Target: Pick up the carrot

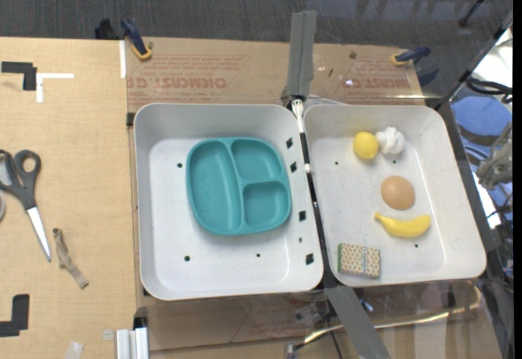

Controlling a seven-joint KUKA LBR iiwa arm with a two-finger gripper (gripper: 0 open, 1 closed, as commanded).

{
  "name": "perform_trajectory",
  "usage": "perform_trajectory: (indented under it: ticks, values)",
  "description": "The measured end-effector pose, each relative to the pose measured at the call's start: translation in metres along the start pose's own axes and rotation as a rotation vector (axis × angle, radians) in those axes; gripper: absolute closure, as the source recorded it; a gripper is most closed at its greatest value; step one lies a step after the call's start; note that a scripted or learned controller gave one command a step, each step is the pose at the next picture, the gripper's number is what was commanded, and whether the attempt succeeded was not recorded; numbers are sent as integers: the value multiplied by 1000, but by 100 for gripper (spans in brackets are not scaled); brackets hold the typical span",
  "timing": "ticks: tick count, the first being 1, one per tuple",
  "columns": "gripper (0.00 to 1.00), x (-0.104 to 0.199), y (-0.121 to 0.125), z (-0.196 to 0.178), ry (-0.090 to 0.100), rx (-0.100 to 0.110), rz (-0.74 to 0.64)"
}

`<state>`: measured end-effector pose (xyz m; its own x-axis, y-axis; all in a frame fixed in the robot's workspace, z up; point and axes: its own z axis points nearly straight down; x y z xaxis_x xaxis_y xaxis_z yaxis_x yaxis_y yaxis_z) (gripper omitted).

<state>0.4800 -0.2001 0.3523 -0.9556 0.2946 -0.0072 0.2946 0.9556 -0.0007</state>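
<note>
mirrored red print on cardboard (245, 72), approx "CHEMCAST GT", rest illegible

Left bin (151, 210): teal divided tray (239, 184), centred. Right bin (457, 210): yellow ball (365, 145) touching white crumpled lump (391, 139) far side, brown egg (398, 192) mid, banana (403, 224) just nearer, patterned sponge (360, 260) near-left corner. Scissors (26, 190) on desk (65, 145), far left.

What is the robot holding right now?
Nothing that can be seen. The lemon, egg and banana all lie loose in the right bin, with no pincer on them.
</note>
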Motion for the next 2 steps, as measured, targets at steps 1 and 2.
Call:
perform_trajectory:
  ticks: [1, 2]
  values:
    - [100, 7, 22, 64, 3, -1, 109]
    - [100, 28, 87, 59, 4, -1, 102]
